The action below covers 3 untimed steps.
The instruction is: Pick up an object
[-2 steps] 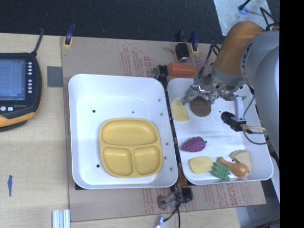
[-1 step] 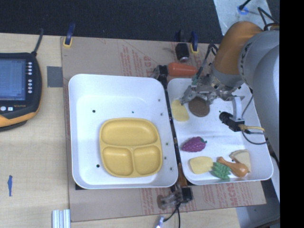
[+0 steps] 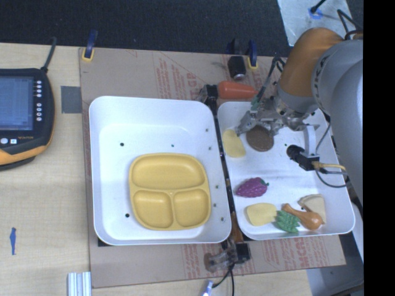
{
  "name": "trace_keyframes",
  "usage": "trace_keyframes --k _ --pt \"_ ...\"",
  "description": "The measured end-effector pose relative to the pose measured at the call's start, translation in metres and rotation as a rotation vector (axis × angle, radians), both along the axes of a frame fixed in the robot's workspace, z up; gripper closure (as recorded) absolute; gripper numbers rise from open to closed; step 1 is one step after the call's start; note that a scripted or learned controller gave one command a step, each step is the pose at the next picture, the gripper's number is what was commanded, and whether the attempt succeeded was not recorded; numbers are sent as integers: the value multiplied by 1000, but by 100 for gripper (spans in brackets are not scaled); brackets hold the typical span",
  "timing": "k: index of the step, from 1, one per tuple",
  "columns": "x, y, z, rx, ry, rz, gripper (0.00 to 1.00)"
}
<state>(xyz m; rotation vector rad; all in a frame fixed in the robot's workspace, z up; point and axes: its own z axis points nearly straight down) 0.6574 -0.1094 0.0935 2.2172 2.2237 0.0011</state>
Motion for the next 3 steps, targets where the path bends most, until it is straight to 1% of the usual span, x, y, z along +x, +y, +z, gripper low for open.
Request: trace_keyframes --k 1,2,3 --pt "0 -3 0 0 -1 -1 0" --pt "0 13 0 -1 2 2 0" --pt "0 -2 0 0 0 -1 0"
